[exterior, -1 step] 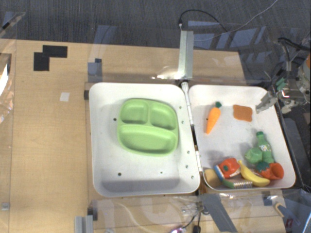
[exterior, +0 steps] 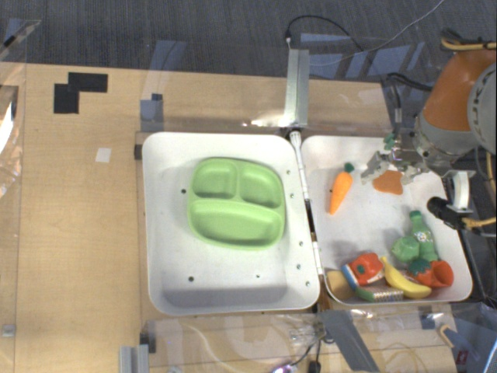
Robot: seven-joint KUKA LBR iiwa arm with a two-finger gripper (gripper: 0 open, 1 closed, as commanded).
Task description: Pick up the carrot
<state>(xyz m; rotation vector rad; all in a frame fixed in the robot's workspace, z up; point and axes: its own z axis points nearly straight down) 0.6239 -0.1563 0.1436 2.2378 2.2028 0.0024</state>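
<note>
A light, stiff, smooth toy carrot point(exterior: 339, 192) likely wants a mid-body grip; the gripper point(exterior: 394, 164) hovers spread beside it.

You will find no readable text, label, brand, number or sign anywhere on the bench. The green bottle point(exterior: 420, 235) in the right bin point(exterior: 326, 154) may carry a label, but it is too small for you to read. The black blocks point(exterior: 78, 90) on the bench top at far left are plain shapes with no lettering.
</note>
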